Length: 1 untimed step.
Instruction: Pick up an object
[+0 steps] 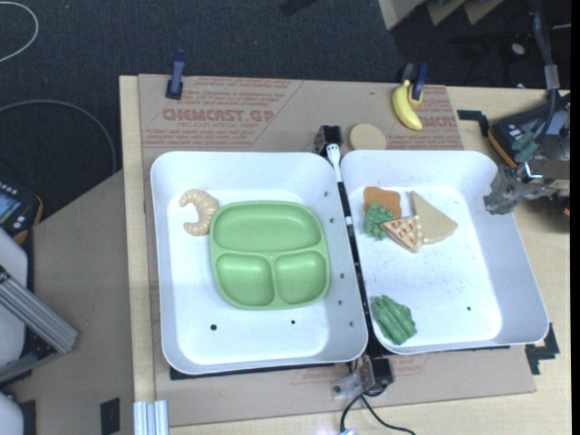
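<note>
Brown cardboard (227, 107) covers the bench over dark carpet (136, 25). Right bin (507, 270) holds a triangular slice (433, 219) pointing far-left. Gripper (501, 198) hovers right; its opening is unclear.

Two white bins sit side by side on the bench. The left bin (172, 243) holds a green divided tray (270, 252) with a croissant (198, 210) just beside its upper-left corner. In the right bin (489, 279), a pizza slice (403, 232), a tan wedge (433, 218) and an orange piece (381, 198) cluster together; a green leafy piece (394, 318) lies apart, nearer the front. A banana (407, 107) rests behind the bins. The gripper (504, 196) hovers at the right bin's far edge.
</note>
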Tool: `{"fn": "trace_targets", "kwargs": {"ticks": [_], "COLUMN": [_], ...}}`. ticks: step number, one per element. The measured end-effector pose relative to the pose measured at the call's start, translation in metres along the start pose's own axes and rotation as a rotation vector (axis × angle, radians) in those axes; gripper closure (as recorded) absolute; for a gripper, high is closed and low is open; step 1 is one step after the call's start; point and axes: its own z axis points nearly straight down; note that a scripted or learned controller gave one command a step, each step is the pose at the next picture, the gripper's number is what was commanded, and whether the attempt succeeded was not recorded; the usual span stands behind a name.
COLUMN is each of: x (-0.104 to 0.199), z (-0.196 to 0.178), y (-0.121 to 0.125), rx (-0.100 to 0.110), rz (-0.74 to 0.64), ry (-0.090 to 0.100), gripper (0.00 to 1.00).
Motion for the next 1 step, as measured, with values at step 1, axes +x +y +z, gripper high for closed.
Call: {"fn": "trace_targets", "kwargs": {"ticks": [1], "x": [-0.0137], "z": [-0.0491], "y": [0.0003], "rx": [-0.001], "rz": [-0.002], "ry": [0.0], "gripper": [1.0]}}
